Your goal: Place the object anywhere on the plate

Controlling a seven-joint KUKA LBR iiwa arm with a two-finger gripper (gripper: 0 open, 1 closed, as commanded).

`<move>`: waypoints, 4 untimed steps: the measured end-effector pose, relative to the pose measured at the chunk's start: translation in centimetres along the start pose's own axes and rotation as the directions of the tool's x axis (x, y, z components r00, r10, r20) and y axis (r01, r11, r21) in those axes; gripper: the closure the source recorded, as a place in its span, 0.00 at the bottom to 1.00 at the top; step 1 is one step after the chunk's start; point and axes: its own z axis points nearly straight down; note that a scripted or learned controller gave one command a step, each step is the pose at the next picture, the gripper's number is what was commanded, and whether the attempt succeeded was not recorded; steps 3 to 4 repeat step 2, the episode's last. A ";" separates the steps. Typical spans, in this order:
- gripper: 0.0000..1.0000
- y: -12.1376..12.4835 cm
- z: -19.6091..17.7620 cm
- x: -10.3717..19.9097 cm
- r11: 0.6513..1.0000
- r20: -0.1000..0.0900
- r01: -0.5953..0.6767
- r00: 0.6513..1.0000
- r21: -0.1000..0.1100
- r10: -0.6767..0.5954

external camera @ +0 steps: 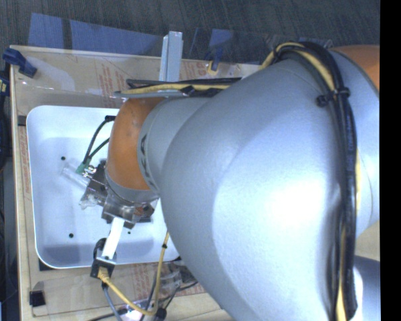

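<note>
Closest to my lens, the grey arm (267, 199) swells across the right and centre of the frame, its orange band (127, 146) ending at the wrist over the left white bin (40, 179). Below the wrist the jaws (93, 189) sit at centre left of that bin, and I cannot tell whether they are wide or narrow, nor whether anything is between them. I cannot pick out the object or the plate from here; the arm's bulk covers the whole right side, where the second bin should lie. My guess is the coming move turns on swinging toward frame right, but I cannot judge direction from jaws to plate.
</note>
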 end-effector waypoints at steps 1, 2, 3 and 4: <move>1.00 0.0 -0.9 0.1 1.000 0.002 0.007 1.000 0.003 -0.007; 1.00 1.5 -7.6 -0.4 0.992 -0.004 -0.129 0.992 -0.003 0.129; 1.00 1.5 -7.6 -0.4 0.992 -0.004 -0.129 0.992 -0.003 0.129; 1.00 1.5 -7.6 -0.4 0.992 -0.004 -0.129 0.992 -0.003 0.129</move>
